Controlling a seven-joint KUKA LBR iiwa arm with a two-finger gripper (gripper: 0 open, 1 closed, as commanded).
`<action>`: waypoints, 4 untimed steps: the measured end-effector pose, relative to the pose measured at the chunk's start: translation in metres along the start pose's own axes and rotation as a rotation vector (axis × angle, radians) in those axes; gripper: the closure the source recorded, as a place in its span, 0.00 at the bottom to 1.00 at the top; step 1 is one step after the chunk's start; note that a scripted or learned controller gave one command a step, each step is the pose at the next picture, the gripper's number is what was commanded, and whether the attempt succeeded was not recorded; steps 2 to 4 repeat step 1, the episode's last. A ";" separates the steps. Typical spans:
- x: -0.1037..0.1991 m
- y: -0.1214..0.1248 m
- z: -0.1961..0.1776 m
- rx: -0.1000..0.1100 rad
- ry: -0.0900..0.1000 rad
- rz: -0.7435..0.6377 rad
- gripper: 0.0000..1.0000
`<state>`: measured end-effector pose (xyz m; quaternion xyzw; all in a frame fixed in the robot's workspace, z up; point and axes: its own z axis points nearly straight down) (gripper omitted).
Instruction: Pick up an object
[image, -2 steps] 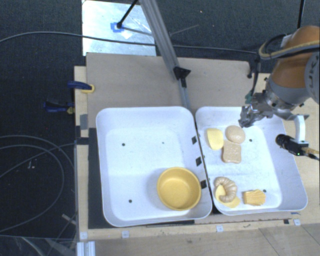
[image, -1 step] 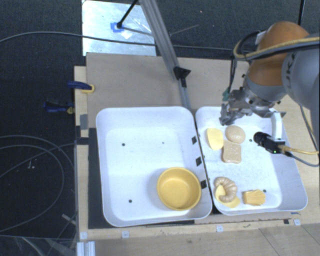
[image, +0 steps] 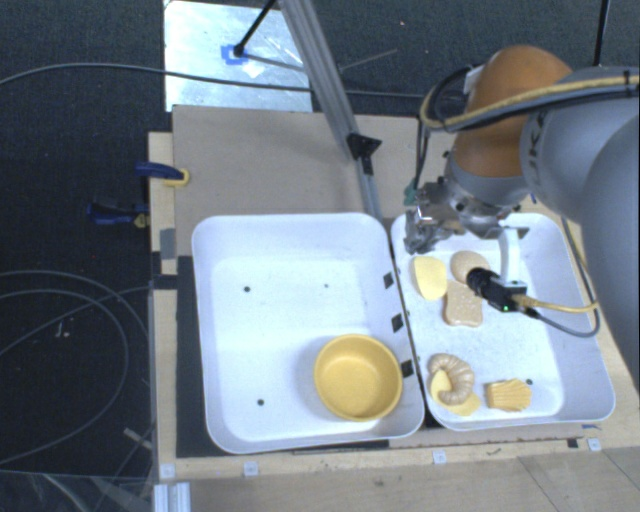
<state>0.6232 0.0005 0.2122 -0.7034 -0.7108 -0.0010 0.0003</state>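
The right bin (image: 585, 375) holds several toy food pieces. A pale yellow slice (image: 431, 277) lies near its upper left, with a round beige bun (image: 466, 264) and a tan toast-like piece (image: 463, 306) beside it. A curled croissant shape (image: 452, 379) and a ridged yellow piece (image: 508, 395) lie at the front. A yellow bowl (image: 358, 376) sits upright at the front right of the left bin (image: 270, 260). My gripper (image: 420, 236) hangs over the right bin's back left corner, just above the pale yellow slice, with nothing seen held in it.
A black cabled part (image: 494, 288) of the wrist hangs over the bun and toast. A grey pole (image: 335, 95) slants over the back of the bench. The wall between the two bins (image: 398, 310) lies close to the left of the gripper.
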 end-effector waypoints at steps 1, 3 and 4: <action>0.050 0.003 -0.013 -0.002 0.000 -0.001 1.00; 0.050 0.003 -0.013 -0.002 0.000 -0.001 1.00; 0.050 0.003 -0.013 -0.002 0.000 -0.001 1.00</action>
